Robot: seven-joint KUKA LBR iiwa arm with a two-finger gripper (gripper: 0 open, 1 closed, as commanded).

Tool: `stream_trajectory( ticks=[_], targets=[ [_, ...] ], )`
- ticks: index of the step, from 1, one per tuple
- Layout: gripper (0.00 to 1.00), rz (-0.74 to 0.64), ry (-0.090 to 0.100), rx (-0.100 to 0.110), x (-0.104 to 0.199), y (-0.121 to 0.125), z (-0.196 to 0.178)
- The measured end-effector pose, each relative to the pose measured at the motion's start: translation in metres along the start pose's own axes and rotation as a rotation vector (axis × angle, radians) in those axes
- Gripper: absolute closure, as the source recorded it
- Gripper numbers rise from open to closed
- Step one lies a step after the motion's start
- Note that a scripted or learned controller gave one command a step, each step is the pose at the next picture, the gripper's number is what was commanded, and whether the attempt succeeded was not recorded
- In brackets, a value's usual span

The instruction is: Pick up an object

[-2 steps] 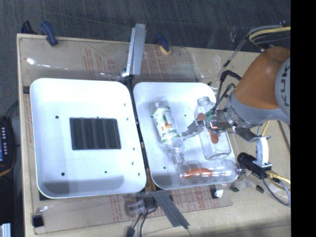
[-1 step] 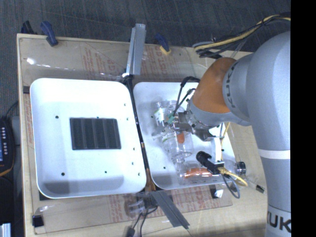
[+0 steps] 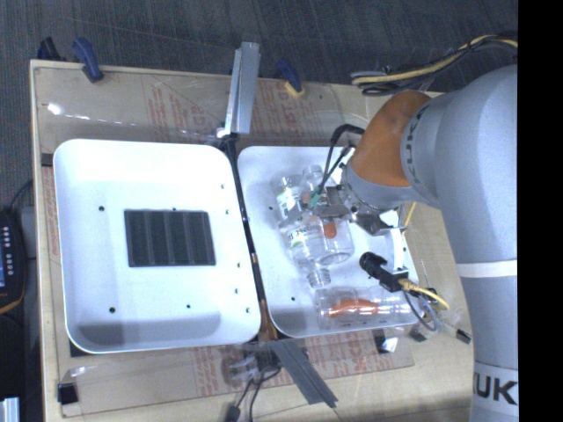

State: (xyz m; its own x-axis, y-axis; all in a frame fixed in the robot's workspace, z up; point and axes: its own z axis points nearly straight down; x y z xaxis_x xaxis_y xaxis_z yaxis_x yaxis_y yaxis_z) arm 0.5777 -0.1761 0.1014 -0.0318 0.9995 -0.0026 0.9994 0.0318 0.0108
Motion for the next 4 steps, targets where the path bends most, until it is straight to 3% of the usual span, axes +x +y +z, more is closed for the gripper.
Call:
stream_trajectory(
  ticks=[1, 2, 3, 4],
  targets=[
    [0.00, 0.000, 0.000, 0.000, 0.000, 0.000, 0.000],
    [0.00, -0.098, -0.001, -0.002, 0.003, 0.051, 0.000],
    [0.00, -0.121, 0.002, 0.014, 0.036, 0.069, 0.002],
    [1.00, -0.128, 0.002, 0.018, 0.037, 0.070, -0.007]
  ],
)
